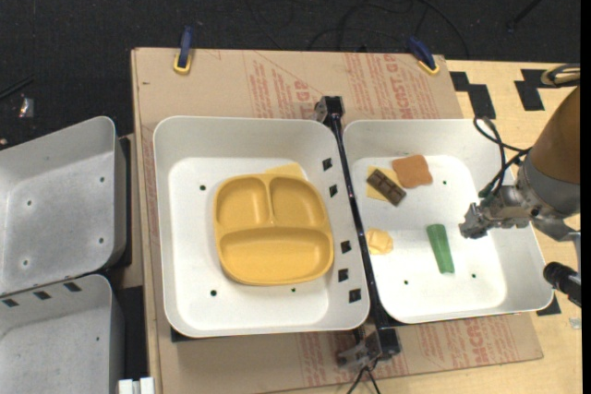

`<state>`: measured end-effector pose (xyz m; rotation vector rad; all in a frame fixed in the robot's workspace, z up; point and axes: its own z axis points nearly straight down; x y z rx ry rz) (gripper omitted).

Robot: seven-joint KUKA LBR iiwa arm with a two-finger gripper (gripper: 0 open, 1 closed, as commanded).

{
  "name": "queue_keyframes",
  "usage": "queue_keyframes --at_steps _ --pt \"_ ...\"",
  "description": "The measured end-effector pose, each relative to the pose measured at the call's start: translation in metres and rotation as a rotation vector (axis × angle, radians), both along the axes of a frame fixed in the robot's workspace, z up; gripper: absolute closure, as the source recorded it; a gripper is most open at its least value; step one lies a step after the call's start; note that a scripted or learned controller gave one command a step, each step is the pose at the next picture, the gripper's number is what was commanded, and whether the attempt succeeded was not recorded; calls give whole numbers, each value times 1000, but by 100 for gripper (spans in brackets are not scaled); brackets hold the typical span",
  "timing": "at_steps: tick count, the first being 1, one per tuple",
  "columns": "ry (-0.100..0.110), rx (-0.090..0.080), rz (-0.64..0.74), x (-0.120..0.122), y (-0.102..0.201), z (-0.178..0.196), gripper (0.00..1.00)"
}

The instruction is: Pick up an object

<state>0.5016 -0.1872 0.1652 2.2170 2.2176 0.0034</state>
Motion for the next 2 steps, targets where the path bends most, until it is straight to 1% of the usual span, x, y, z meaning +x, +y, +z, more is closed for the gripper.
queue_keyframes --at_steps 1,2 --pt "-1 0 2 0 -3 63 100" --pt "-2 0 4 5 0 126 100"
